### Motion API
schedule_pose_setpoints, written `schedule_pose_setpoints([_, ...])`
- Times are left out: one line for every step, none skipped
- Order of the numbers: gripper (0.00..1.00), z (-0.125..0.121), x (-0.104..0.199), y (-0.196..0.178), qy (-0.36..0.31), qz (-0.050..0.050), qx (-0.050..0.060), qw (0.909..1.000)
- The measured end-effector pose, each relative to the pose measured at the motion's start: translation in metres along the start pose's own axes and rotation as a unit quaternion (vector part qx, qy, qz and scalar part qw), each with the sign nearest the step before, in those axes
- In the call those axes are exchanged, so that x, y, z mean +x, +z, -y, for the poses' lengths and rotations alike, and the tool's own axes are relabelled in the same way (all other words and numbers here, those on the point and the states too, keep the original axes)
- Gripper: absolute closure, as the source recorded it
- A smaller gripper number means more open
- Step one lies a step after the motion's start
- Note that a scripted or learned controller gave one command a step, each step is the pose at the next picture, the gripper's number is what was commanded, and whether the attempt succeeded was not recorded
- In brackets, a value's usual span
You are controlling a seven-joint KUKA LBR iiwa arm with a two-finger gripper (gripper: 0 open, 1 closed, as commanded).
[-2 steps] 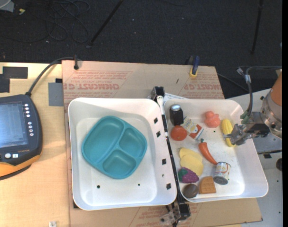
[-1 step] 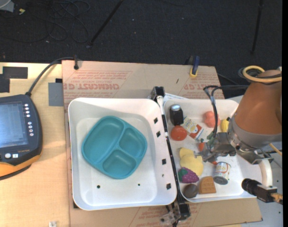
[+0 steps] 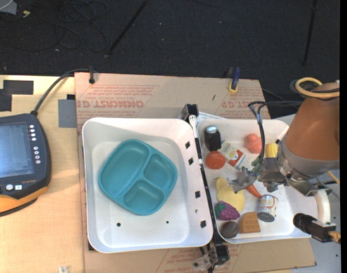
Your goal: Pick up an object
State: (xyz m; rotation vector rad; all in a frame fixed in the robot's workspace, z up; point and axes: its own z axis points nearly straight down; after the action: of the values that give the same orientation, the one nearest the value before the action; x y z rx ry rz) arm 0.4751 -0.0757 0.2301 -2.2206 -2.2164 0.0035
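The right bin (image 3: 287, 227) holds several small items. Among them are a black cylinder (image 3: 211, 136), a red tomato (image 3: 215, 160), a salmon ball (image 3: 253, 143), a small red and white box (image 3: 234, 154), a yellow fruit (image 3: 230, 196), a purple grape bunch (image 3: 226, 211) and a small tin can (image 3: 267, 207). An orange carrot piece (image 3: 253, 191) lies beside the can. My gripper (image 3: 243, 180) hangs low over the middle of this bin, just above the yellow fruit and left of the carrot piece. Nothing is seen held in it.
The left bin (image 3: 99, 215) carries a teal divided plate (image 3: 139, 176). A brown round piece (image 3: 229, 229) and a tan square cracker (image 3: 250, 223) lie at the right bin's front. A black handheld pendant (image 3: 14, 155) rests at far left. The arm's orange band (image 3: 314, 131) overhangs the right bin's right side.
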Motion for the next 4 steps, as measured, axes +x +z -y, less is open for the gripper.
schedule_pose_setpoints([0.00,0.001,0.162,0.011,-0.009,-0.002,0.000,1.0000])
schedule_pose_setpoints([0.00,-0.057,0.129,0.045,0.000,0.002,0.000,1.0000])
schedule_pose_setpoints([0.00,-0.045,0.041,0.043,0.002,0.000,0.000,1.0000])
schedule_pose_setpoints([1.00,-0.045,0.044,0.034,0.001,0.000,0.002,1.0000])
